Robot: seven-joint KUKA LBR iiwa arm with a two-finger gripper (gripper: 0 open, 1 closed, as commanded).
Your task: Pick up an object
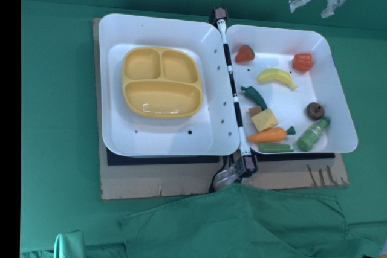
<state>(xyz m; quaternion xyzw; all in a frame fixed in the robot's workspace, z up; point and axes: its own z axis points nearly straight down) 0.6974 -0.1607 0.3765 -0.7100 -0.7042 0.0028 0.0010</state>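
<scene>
While the tool hangs with fingers spread wide and nothing between them above the right bin's far corner, toy foods lie below. The red pepper sits nearest, the banana just beyond it.

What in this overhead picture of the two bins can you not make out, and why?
- Arm: cut off by the camera view's top right edge; the gripper shows, its jaws spread.
- Brown round item: too small to identify.
- Brown block under the yellow cube: mostly covered.
- Green piece beneath the carrot: partly hidden.
</scene>
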